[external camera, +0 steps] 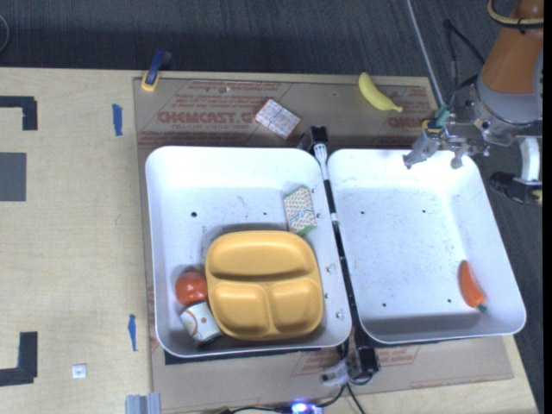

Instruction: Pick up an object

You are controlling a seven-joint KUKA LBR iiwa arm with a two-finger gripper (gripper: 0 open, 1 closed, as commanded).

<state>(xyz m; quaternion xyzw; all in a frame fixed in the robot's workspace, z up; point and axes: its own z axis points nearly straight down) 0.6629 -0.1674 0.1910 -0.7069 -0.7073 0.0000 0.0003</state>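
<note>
From the camera above the bench, you look down on two shallow white bins side by side. The left bin point(164, 231) holds a yellow divided tray point(263, 283), upside-down or lid-like, with a red ball point(191, 287) and a small white-and-orange can point(200, 322) tucked at its near left corner, and a patterned packet point(299, 209) just behind it. The right bin point(414, 257) holds a carrot point(471, 285) against its right wall. Your gripper point(435, 145) hangs over the far edge of the right bin, well apart from the carrot; you cannot tell how its claw is set. A banana point(378, 92) and a flat packet point(276, 117) lie on the board beyond the bins. The carrot looks light, stiff and smooth, likely a plastic toy, so you would best pinch it across its middle; it may roll.
</note>
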